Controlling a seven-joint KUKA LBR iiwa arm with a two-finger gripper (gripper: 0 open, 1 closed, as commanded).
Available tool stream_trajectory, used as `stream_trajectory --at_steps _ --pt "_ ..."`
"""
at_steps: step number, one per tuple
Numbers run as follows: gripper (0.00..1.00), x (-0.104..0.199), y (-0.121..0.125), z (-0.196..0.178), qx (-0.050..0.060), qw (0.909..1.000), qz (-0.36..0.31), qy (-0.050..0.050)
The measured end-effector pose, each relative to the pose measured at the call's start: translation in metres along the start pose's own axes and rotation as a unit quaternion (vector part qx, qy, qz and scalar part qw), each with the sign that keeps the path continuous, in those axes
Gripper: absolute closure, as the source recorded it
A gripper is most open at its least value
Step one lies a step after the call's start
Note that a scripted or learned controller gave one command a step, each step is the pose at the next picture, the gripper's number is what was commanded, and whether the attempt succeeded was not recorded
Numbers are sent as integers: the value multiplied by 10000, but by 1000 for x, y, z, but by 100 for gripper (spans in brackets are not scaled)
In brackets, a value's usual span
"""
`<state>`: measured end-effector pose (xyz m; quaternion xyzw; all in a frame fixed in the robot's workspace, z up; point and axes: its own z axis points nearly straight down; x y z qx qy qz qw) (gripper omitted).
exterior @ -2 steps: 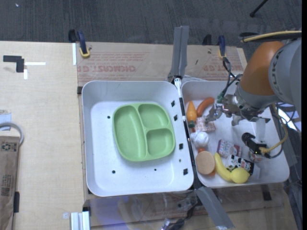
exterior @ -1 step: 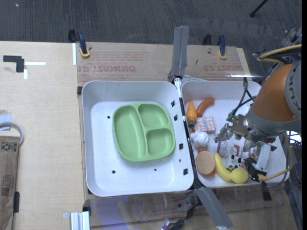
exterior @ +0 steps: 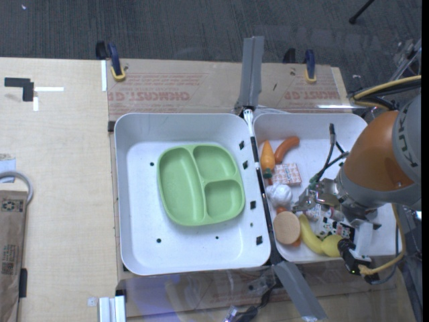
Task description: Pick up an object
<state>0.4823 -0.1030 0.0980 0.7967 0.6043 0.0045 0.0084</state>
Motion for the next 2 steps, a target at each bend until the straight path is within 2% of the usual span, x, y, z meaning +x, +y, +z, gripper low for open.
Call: stream_trajectory --at_steps 1,2 --pt "100 1 1 -9 7 10000 9 23" --pt "100 77 -11 -93 105 9915 1294 -7"
